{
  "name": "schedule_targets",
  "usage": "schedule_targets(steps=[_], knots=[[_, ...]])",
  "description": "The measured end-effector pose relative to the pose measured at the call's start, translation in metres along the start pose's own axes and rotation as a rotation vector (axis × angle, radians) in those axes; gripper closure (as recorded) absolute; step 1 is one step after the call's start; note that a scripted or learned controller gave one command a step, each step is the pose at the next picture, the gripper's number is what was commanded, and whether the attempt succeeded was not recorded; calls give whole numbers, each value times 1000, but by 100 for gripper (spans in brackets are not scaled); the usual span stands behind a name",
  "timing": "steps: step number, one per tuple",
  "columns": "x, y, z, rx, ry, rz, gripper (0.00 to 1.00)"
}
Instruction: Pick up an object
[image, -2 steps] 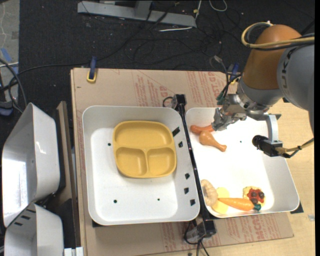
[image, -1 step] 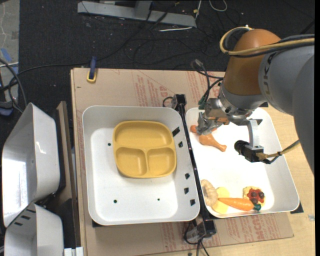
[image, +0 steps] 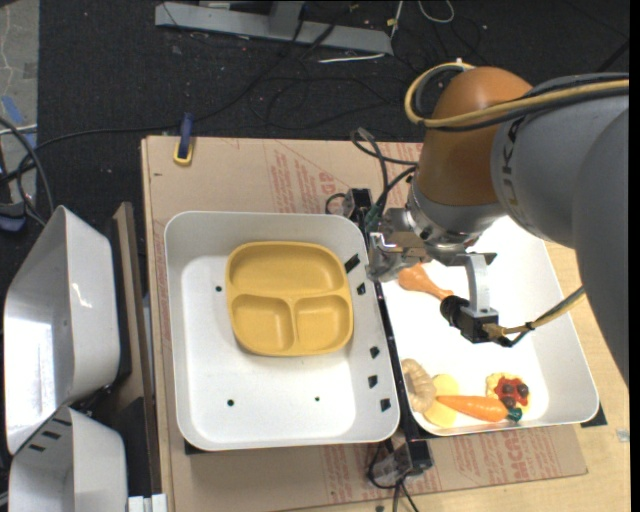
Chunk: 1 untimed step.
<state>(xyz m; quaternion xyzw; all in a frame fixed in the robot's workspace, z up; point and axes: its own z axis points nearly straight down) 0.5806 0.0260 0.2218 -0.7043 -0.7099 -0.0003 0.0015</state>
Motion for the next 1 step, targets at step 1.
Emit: schedule_targets(steps=[1], knots=[[58,-15,6,1,0,-1,100]])
